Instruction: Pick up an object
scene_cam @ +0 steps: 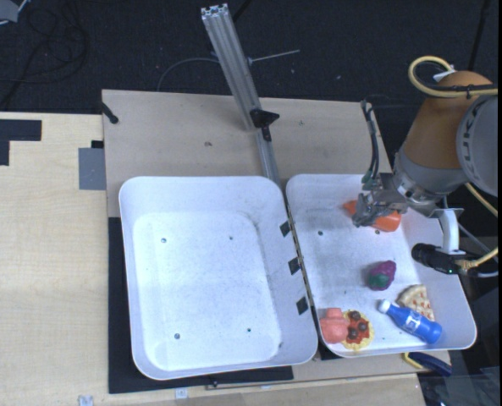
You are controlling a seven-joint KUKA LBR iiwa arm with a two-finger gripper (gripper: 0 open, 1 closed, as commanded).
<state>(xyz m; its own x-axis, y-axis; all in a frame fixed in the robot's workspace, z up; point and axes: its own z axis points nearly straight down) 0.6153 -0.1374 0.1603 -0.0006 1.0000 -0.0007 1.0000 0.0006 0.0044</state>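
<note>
The gripper (371, 212) is lowered onto the orange object (388, 221) at two o'clock in the right bin (335, 260), its grip state cannot be told, and lifting is judged not yet done

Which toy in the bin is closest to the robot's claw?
The orange toy, right at the gripper. The purple toy, blue bottle and red-and-yellow toy lie farther down the right bin.

Even, fairly bright overhead light washes out the white bins (204, 277); the floor beyond the jaws is dim. Shadows are soft, and detail is slightly blurred and grainy.
</note>
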